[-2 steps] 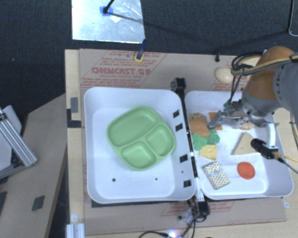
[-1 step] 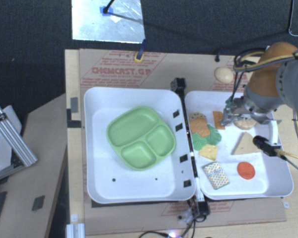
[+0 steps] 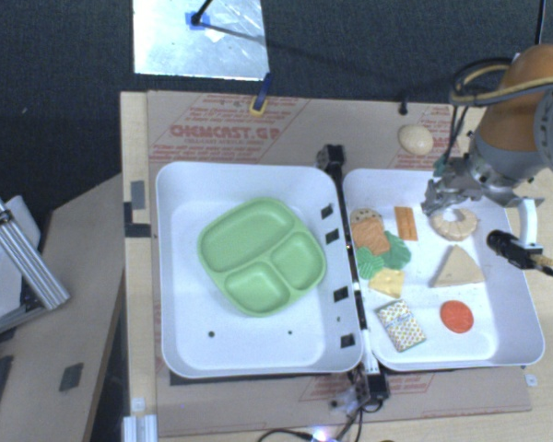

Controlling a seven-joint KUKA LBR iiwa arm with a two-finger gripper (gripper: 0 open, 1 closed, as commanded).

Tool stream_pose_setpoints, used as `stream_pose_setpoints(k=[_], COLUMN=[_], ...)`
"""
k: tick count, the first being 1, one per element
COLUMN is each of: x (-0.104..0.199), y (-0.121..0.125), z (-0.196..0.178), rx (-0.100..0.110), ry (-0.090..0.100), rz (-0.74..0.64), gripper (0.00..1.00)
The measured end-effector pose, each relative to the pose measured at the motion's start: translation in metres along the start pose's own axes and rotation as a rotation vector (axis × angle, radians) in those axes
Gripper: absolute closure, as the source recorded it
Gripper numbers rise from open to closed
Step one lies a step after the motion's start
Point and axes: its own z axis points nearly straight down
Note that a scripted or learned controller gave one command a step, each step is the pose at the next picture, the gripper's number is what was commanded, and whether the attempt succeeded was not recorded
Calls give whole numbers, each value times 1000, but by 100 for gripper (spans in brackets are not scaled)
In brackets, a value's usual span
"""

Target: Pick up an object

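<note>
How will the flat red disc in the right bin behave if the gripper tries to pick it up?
The red disc lies flat and looks thin, so fingers probably find little edge to grip. It looks light and may slide on the smooth white bin floor. Lying flat, it seems unlikely to roll.

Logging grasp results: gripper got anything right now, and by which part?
Cannot tell. The gripper sits low over the beige ring in the right bin, but nothing shows between its fingers.

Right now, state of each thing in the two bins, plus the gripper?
Green three-compartment plate: flat in left bin, nothing on it.
Tan ring-shaped donut: flat in right bin, under the gripper.
Beige wedge slice: lying flat.
Red round disc: lying flat.
Patterned packet: lying flat, near front wall.
Orange stick: lying flat.
</note>
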Motion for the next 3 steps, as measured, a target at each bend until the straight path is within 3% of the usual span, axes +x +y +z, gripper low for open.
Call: stream_pose_setpoints(k=[1,2,3], x=[5,5,43], y=[7,8,-27], z=[-63,-63,-74], rx=[-1,5,7], ry=[0,1,3], rz=[-2,-1,-3], gripper=[100,100,100])
